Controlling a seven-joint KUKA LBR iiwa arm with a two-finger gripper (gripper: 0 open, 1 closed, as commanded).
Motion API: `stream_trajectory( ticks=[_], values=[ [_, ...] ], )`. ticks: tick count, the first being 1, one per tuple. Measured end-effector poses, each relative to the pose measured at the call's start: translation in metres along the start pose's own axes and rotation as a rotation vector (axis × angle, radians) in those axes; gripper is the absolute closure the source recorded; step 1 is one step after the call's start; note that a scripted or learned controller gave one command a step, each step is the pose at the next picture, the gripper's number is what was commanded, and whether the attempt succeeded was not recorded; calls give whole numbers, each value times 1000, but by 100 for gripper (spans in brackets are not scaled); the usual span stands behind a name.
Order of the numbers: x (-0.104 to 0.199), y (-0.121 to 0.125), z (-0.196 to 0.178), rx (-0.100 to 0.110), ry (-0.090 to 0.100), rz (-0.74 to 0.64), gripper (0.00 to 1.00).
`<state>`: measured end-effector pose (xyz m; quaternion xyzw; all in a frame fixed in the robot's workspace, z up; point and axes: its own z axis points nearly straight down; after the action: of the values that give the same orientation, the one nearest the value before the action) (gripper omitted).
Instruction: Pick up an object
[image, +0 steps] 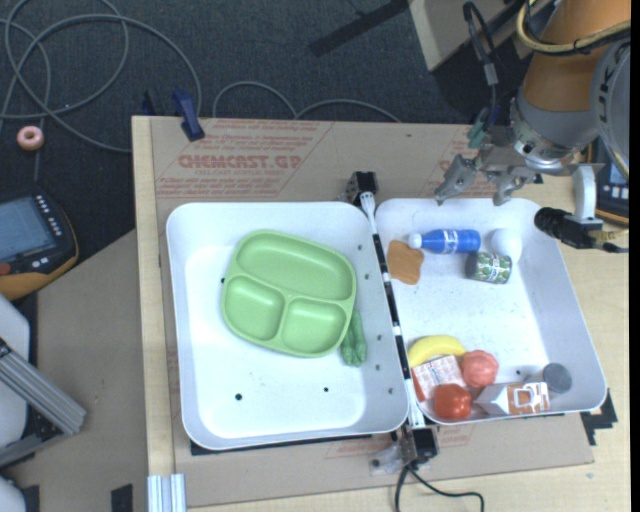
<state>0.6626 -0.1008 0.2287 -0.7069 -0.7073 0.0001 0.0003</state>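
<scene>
My gripper (487, 180) hangs above the far edge of the right bin (560, 290), its fingers spread open with nothing between them. Just below it lie a blue and white bottle (449, 240), a small green can (491, 267) and a white cap-like object (503, 241). A brown flat piece (405, 262) lies at the bin's left wall. In the near corner sit a yellow banana (435, 348), a red apple (479, 367), a red tomato (452, 401), a red and white packet (433, 374), a small carton (517, 398) and a grey round piece (556, 378).
The left bin (200, 380) holds a green divided plate (288, 292) with a green leafy item (353, 342) at its right side. A black clamp (362, 186) sits between the bins at the far edge. Cables lie on the dark floor at the back left.
</scene>
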Motion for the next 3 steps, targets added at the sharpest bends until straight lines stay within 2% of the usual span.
stream_trajectory(
  ticks=[1,2,3],
  values=[
    [-8,-17,103,3,0,1,0],
    [-29,7,124,-22,-3,-2,0],
    [-57,-30,110,1,-1,1,0]
  ],
)
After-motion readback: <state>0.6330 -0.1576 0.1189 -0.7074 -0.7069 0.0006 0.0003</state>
